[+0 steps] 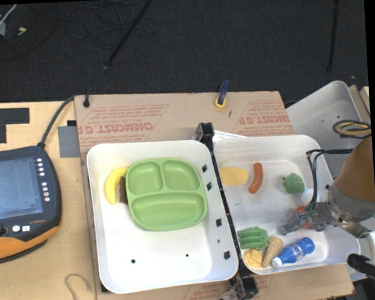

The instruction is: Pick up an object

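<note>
The right bin (273, 146) holds a yellow piece (233, 175), a red sausage (256, 177), a green round toy (293, 183), a green ridged toy (252, 238), a tan cone-like piece (270, 251) and a blue bottle (295, 250) lying on its side. My gripper (297, 220) reaches in from the right, low over the bin floor between the green round toy and the blue bottle. I see nothing between its fingers. The left bin (111, 246) holds a green divided plate (165, 193) with a banana (113, 184) beside it.
A tablet-like pendant (19, 194) lies on the bench at the left. A dark divider (219, 207) separates the two bins. A blue and yellow clamp (222, 94) stands at the cardboard's back edge. Cables (315, 164) run along the right bin's right side.
</note>
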Controlling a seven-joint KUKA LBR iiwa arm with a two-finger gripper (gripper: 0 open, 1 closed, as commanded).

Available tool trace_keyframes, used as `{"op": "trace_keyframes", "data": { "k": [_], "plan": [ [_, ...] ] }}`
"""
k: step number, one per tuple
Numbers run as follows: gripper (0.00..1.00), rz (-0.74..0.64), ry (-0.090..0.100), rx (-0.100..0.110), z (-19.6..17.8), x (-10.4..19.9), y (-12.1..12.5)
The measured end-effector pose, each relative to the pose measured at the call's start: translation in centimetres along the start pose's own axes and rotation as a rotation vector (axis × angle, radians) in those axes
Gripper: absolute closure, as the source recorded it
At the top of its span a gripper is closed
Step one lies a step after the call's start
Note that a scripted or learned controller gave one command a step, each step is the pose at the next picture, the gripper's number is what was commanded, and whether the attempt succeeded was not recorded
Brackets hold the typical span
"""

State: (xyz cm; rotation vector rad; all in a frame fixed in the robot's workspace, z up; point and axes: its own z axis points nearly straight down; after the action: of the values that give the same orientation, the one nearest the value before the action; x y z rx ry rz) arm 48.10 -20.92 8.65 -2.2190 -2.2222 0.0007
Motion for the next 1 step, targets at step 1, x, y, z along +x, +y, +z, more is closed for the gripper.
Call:
{"op": "trace_keyframes", "data": {
  "k": [1],
  "plan": [
    [1.0, 0.004, 0.001, 0.0, -1.22, -0.14, 0.02]
  ]
}}
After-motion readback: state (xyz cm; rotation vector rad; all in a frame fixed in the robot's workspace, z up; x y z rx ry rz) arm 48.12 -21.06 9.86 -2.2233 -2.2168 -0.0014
